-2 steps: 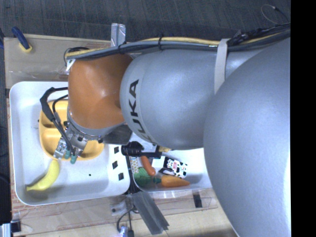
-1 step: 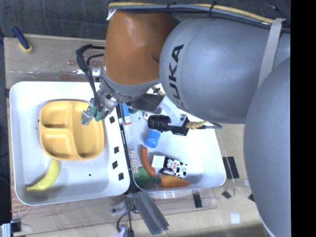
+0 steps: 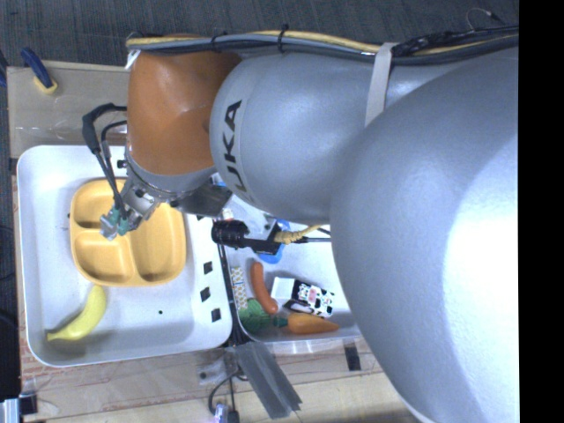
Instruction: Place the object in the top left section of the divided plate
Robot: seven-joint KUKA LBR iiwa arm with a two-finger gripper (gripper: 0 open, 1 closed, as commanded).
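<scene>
Grey arm [image 3: 352, 148] reaching leftward, pincer [image 3: 115, 225] pointed down

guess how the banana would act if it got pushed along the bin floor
The banana lies flat on its curved side, so it would probably pivot or slide rather than roll. It looks smooth, so it may slip easily on the white bin. It is probably stiff enough to keep its shape.

Left bin [image 3: 35, 236]: yellow divided plate [image 3: 132, 254], banana [image 3: 81, 317] beside it. Gripper [image 3: 115, 225] over plate. Right bin [image 3: 264, 335]: carrot [image 3: 310, 325], sausage [image 3: 262, 287], cow toy [image 3: 313, 297].
</scene>
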